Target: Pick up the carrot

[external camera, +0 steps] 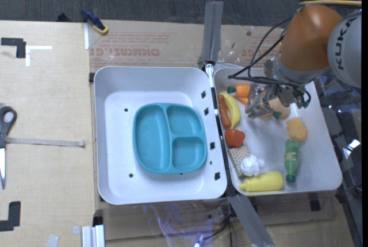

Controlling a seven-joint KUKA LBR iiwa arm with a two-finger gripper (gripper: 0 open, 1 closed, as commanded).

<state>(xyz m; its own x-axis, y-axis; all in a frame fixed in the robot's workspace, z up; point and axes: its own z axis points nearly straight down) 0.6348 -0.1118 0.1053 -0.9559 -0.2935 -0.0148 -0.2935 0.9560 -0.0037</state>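
We judge the small orange carrot [243, 91] a light, stiff, smooth plastic toy, best pinched across its middle; whether the gripper [261, 109] is spread, we cannot tell.

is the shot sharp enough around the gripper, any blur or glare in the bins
Camera view: the blue plate and left bin are evenly lit and crisp, with only soft shadows; the gripper is muddled and slightly blurred among cables; the carrot beside it is small and partly hidden; the white bin floor looks bright, with little contrast around the pale items in the right bin.
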